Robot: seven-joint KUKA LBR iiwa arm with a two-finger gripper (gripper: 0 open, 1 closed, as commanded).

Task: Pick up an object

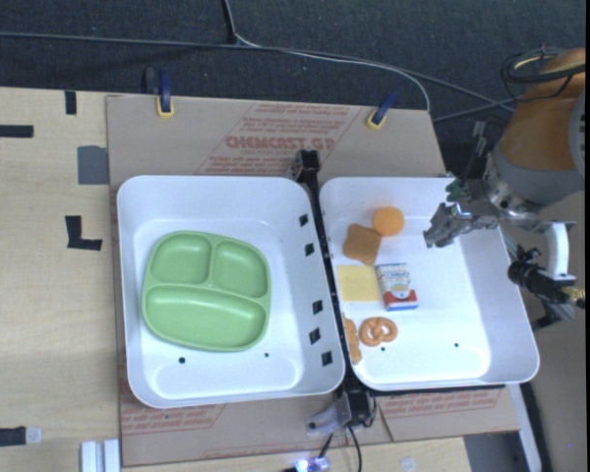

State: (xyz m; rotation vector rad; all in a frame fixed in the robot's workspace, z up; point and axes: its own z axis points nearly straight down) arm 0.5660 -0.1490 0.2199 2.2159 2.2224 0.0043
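1. The desk (39, 293) carries two white bins side by side.
2. The left bin (216, 195) holds a green divided plate (206, 290).
3. The right bin (472, 313) holds an orange ball (388, 221), brown block (362, 244), yellow slice (357, 284), small carton (396, 286) and pretzel (378, 331).
4. The gripper (442, 228) hovers over the right bin near the ball, released, grasping nothing.

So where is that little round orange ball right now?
The round orange ball lies in the right white bin, near its far edge, just beside the brown bread-like block.
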